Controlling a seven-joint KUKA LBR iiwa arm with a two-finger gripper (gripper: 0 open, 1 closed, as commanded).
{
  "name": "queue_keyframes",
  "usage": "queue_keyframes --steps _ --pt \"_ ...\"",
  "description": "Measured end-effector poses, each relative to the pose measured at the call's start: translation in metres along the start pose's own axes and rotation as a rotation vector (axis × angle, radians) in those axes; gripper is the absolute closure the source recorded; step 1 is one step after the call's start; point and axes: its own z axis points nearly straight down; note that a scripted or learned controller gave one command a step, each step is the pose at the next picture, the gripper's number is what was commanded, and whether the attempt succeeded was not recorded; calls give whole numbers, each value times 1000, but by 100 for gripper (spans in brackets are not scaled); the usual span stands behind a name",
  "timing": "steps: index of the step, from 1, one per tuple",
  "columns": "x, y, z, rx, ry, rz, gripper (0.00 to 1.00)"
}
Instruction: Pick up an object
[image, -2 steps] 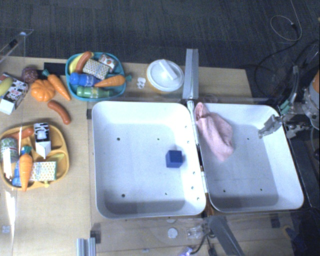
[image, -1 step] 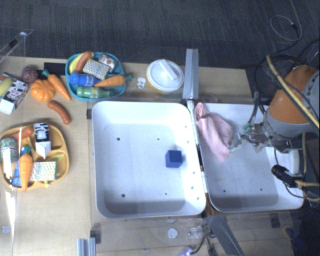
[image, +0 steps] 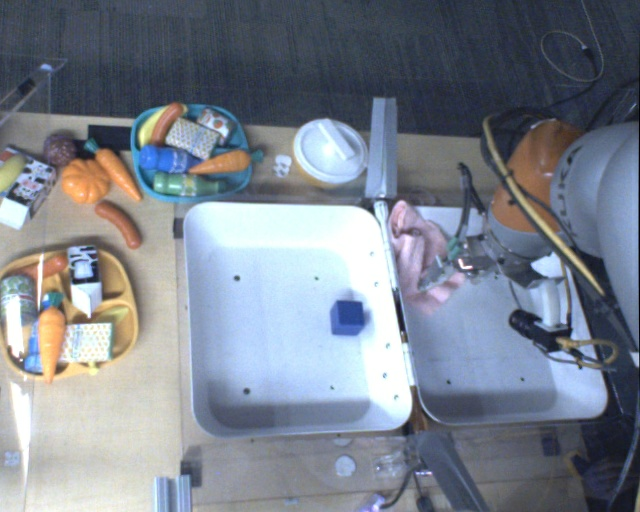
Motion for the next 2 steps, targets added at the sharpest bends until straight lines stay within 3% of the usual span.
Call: queue_keyframes --steps 1,2 --pt "19 -36 -58 8 4 -188 0" --pt "-2 5 1 -4 -1 -227 0"
